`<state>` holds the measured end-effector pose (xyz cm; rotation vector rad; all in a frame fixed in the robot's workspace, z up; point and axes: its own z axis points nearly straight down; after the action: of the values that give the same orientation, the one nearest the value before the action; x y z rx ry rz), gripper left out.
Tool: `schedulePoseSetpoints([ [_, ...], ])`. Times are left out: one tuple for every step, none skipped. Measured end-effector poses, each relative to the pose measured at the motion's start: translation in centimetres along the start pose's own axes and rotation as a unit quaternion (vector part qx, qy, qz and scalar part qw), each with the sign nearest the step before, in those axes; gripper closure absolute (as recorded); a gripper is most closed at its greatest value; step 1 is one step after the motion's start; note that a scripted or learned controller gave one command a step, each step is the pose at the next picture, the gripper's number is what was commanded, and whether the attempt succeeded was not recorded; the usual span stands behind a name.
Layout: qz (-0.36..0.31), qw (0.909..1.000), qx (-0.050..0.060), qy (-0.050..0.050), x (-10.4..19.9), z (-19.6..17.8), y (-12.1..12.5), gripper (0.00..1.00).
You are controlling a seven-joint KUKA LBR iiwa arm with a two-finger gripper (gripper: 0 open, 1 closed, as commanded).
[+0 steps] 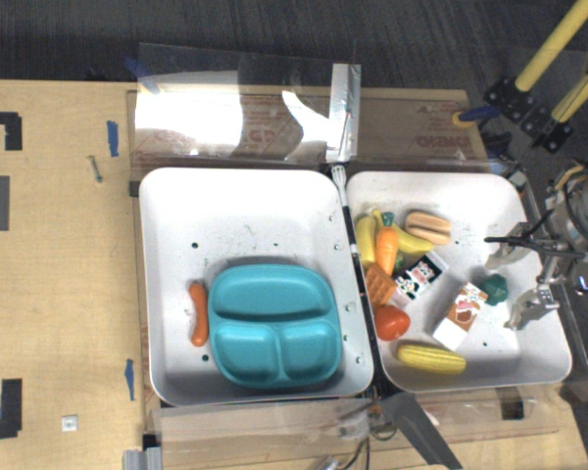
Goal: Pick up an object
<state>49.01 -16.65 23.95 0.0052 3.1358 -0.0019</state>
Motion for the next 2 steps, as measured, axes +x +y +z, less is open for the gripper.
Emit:
schedulePoseSetpoints([
  [0.048,0.9988,0.001,-0.002,-0.6,13.4,-3.6,0.0],
  [-0.024,0.9997,0.0,-0.005,0.6,15.0,4.5,0.0],
])
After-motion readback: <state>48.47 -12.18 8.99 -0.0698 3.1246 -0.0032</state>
